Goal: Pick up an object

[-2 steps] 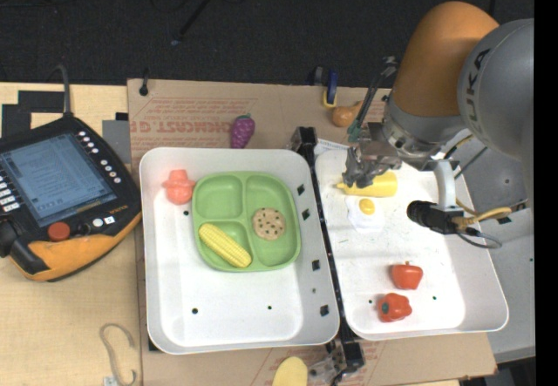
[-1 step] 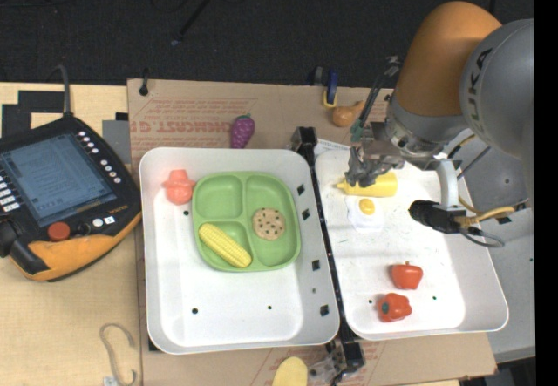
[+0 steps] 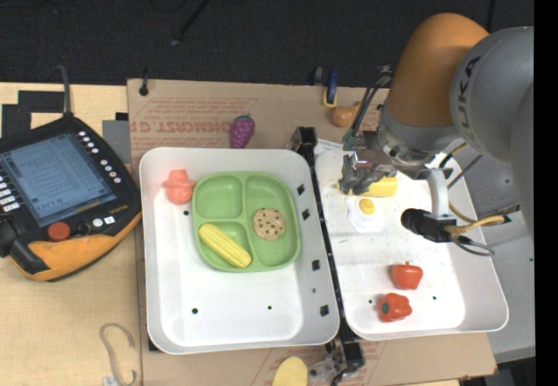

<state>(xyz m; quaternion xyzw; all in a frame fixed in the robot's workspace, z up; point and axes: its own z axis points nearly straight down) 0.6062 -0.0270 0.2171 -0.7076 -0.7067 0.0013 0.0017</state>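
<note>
My gripper (image 3: 357,181) hangs low over the far left part of the right bin (image 3: 471,310). Just to its right lies a yellow block (image 3: 382,187), touching or nearly touching it. A fried-egg toy (image 3: 364,213) rests a little nearer than the gripper. Two red pepper-like toys (image 3: 406,274) (image 3: 394,307) sit toward the bin's near side. The left bin (image 3: 227,314) holds a green divided plate (image 3: 225,195) with a corn cob (image 3: 225,245) and a cookie (image 3: 268,223), and a pink toy (image 3: 178,186) lies beside the plate.
A teach pendant (image 3: 61,193) lies left of the bins. On the cardboard behind them sit a purple grape toy (image 3: 242,130) and an orange toy (image 3: 342,114). A yellow lemon-like toy (image 3: 290,370) lies in front of the bins.
</note>
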